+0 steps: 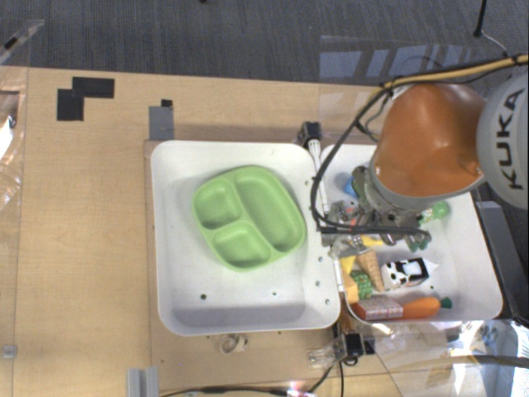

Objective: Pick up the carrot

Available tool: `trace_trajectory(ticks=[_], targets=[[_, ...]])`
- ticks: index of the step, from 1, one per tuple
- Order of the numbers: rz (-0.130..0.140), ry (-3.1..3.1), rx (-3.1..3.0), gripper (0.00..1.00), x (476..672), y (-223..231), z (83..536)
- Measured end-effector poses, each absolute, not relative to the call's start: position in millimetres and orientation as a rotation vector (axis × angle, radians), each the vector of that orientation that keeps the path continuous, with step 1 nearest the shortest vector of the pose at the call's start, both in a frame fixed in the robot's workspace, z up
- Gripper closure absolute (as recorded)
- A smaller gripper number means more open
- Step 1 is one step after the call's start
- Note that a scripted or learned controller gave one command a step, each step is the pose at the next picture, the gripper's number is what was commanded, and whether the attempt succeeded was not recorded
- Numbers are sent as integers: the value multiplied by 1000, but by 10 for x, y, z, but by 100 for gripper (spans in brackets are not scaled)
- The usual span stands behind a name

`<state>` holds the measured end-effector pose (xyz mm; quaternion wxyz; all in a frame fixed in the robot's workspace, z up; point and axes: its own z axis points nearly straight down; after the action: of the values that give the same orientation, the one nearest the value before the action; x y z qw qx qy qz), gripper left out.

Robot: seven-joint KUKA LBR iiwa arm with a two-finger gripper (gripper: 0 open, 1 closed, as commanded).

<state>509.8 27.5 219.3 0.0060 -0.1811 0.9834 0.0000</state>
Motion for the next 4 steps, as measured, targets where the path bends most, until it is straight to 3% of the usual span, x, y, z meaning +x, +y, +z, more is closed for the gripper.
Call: trace_trajectory(ticks=[1,2,3,4], targets=[[-8,2993,-868,100,5276,202,4127],[-3,3001,-870,0,5269,205,4084],[7,3006,-905,0,5075,869,2585],[2,2987,-896,100,5125,867,2754]])
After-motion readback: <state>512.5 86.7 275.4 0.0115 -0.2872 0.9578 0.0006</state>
